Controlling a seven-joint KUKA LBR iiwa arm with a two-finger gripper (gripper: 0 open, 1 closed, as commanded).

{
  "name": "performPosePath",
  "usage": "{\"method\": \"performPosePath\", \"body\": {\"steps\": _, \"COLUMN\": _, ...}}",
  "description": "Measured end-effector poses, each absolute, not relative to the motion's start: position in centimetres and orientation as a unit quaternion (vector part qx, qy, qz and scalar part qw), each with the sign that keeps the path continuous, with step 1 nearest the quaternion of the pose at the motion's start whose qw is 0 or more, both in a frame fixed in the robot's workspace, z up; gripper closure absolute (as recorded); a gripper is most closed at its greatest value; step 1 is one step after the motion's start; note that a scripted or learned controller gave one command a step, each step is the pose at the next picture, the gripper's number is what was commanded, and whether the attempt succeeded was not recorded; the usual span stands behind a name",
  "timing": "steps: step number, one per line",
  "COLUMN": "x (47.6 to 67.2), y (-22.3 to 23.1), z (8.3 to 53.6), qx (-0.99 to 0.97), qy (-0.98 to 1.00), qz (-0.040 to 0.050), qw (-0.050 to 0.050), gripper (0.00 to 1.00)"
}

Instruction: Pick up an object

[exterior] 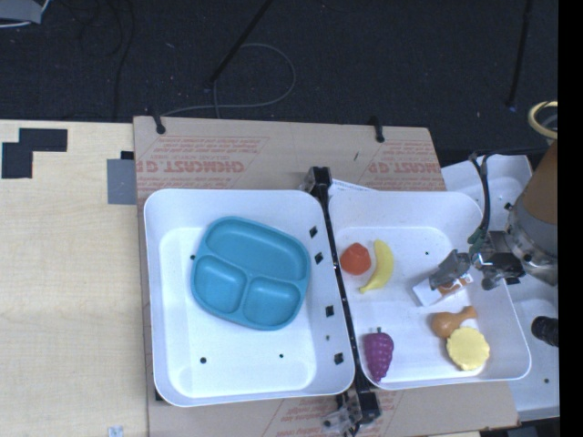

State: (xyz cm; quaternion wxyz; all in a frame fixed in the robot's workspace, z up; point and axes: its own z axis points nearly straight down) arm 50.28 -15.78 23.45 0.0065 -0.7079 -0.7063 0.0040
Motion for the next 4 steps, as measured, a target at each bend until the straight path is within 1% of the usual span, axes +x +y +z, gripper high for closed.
{"method": "performPosePath", "body": {"steps": 1, "x": 50.5, "y": -15.8, "z": 24.0, "qx": -0.707, "qy": -0.707, "qz": 0.0009, "qw": 0.002, "gripper": 0.00}}
{"method": "performPosePath", "body": {"steps": 2, "x": 49.9, "y": -15.7, "z": 17.7, "qx": -0.707, "qy": -0.707, "qz": 0.0024, "qw": 0.005, "gripper": 0.00}}
{"method": "performPosePath", "body": {"steps": 3, "x": 49.9, "y": -16.1, "z": 11.5, "qx": -0.707, "qy": -0.707, "qz": 0.0007, "qw": 0.000, "gripper": 0.00}}
{"method": "performPosePath", "body": {"steps": 4, "x": 49.8, "y": -16.0, "z": 8.6, "qx": -0.707, "qy": -0.707, "qz": 0.0008, "qw": 0.002, "gripper": 0.00}}
